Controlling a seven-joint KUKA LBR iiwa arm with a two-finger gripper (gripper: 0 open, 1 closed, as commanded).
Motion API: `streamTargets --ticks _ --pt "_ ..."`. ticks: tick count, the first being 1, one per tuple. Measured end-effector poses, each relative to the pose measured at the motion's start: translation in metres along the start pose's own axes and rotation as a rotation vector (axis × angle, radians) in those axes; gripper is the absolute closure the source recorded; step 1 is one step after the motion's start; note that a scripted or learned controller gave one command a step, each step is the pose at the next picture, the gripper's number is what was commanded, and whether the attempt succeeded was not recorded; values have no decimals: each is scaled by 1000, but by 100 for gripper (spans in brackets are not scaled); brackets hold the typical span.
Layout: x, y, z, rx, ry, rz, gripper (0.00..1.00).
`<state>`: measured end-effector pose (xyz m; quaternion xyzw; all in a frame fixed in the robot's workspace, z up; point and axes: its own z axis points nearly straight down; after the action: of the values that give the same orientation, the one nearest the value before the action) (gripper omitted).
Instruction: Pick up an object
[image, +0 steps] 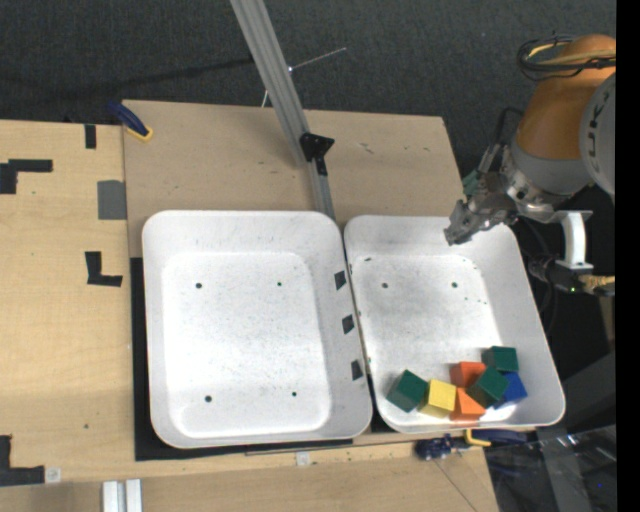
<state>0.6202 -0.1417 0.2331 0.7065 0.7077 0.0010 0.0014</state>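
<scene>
Several small blocks are bunched in the near right corner of the right bin (420, 300): a dark green block (407, 390), a yellow block (438, 397), an orange block (466, 375), a second orange one (467, 403), a green block (499, 358), a teal block (491, 384) and a blue block (513, 388). My gripper (458, 231) hangs over the far right rim of that bin, well away from the blocks. Nothing is visible between its fingers.
The left bin (240, 320) lies beside the right one. A slanted metal rail (285, 90) runs from the top down to the gap between the bins. Black tape marks and a blue-yellow item (131, 120) lie on the wooden bench at left.
</scene>
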Motion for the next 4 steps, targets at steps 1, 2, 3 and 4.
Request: streamTargets --ticks 1,2,3,4 --pt "0 1 -53 -2 -1 0 100" --pt "51 -13 -56 3 2 -3 100" --pt "98 -33 -56 5 2 -4 100" --pt "137 -52 -47 7 1 -3 100"
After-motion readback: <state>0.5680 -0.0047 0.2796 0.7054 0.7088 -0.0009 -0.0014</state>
